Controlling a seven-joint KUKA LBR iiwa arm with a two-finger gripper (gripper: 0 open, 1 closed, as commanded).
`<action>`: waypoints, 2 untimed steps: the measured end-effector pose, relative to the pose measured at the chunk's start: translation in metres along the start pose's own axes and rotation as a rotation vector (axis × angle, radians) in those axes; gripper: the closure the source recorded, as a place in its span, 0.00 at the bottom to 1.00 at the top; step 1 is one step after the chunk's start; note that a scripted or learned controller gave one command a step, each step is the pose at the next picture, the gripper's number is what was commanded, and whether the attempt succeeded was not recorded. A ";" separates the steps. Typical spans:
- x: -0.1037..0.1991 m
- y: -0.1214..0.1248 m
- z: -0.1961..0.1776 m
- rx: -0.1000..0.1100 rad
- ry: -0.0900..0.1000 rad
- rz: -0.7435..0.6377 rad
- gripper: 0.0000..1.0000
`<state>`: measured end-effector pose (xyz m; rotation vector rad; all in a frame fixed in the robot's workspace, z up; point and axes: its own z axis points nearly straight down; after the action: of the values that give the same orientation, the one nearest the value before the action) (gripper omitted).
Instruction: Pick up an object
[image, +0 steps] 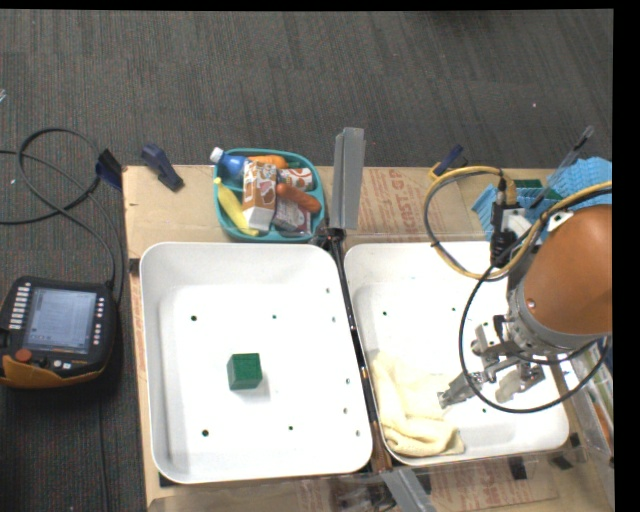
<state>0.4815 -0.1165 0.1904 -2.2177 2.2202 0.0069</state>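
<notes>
Green cube (244, 370) in left bin (170, 290), well apart from hand (452, 396) over right bin's cloth (410, 405); grip state unclear.

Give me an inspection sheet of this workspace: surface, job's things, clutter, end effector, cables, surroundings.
Surface: cardboard-topped bench bearing a left white bin and a right white bin side by side.
Job's things: green cube near the middle of the left bin; cream cloth bunched in the right bin's front left corner.
Clutter: teal basket of packets and toy food behind the left bin.
End effector: end effector low over the right bin, beside the cloth; finger state unclear.
Cables: yellow and black cables looping along the arm; black cable on the floor.
Surroundings: dark carpet; teach pendant on the floor left of the bench.
</notes>
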 end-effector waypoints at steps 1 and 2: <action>-0.029 -0.033 0.103 0.000 0.004 0.018 0.00; -0.035 -0.034 0.096 -0.002 -0.002 0.011 1.00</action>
<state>0.5150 -0.0814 0.0948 -2.2055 2.2322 0.0123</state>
